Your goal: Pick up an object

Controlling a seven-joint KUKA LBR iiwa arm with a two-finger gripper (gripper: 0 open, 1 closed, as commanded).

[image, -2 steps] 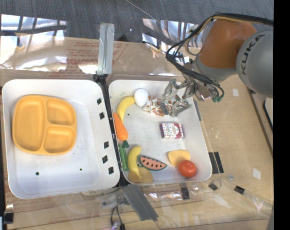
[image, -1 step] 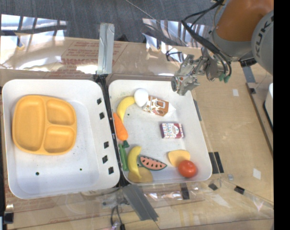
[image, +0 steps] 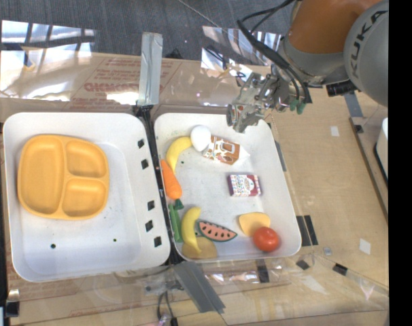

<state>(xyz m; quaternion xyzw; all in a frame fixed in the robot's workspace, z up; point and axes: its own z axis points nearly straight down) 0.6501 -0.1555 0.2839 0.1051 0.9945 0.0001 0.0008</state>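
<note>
Right bin [image: 282, 182] centre open; toys crowd left wall, front edge; milk carton [image: 223, 151], egg [image: 200, 138] near back.

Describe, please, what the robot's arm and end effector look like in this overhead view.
The arm is a rounded grey casing with a broad orange band above the wrist and dark "KUKA" lettering on the grey shell. Black cables loop from the band down towards the wrist. The end effector is a small assembly of bare grey metal parts, with a few small green pieces at its wrist side.

Robotics lab bench — KUKA arm [image: 342, 32], taped white bins [image: 29, 250], toy food [image: 213, 231], dangling cables [image: 260, 32]
</note>
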